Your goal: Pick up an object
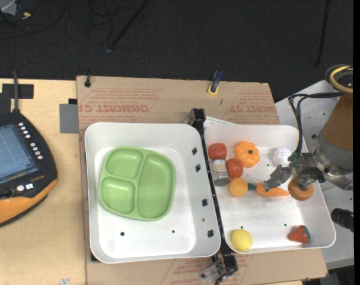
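Note:
The right bin [268,227] holds several small toy foods. An orange carrot [273,190] lies near its middle, with an orange ball [238,187] just to its left. My gripper [279,176] reaches in from the right and hangs right above the carrot's middle, low over the bin. I cannot see whether it touches the carrot. A brown round piece [301,189] sits under the wrist, to the carrot's right. Further left are a red tomato [217,151], an orange pumpkin [246,153], a small can [220,171] and a red piece [235,169].
A yellow lemon [241,240] and a strawberry [299,234] lie at the right bin's front. A white object [280,155] sits at its back. The left bin [108,236] holds a green divided plate [137,183]. A teach pendant [13,165] rests at far left.

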Controlling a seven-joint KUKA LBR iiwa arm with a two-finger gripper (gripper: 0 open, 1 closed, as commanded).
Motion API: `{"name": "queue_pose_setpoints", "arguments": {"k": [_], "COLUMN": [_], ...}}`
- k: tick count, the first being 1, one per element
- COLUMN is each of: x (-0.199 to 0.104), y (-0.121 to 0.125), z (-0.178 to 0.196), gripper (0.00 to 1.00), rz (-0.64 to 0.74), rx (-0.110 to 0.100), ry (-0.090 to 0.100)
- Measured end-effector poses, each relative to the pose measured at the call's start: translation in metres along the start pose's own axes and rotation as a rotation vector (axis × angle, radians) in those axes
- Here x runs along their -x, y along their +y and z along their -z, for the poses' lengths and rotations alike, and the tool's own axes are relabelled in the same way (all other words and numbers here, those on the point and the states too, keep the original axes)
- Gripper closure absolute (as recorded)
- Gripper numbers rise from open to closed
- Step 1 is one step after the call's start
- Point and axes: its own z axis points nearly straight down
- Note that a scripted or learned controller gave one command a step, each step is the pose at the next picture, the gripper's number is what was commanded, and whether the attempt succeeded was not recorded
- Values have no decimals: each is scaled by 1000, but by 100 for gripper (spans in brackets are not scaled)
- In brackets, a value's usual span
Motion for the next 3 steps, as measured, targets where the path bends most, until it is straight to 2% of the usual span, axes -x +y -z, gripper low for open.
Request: {"name": "queue_pose_setpoints", "arguments": {"k": [1,3], "x": [0,0], "y": [2,11], "z": [4,-115], "gripper": [0,0], "rz": [2,3], "rx": [9,4], "ry": [-2,0]}}
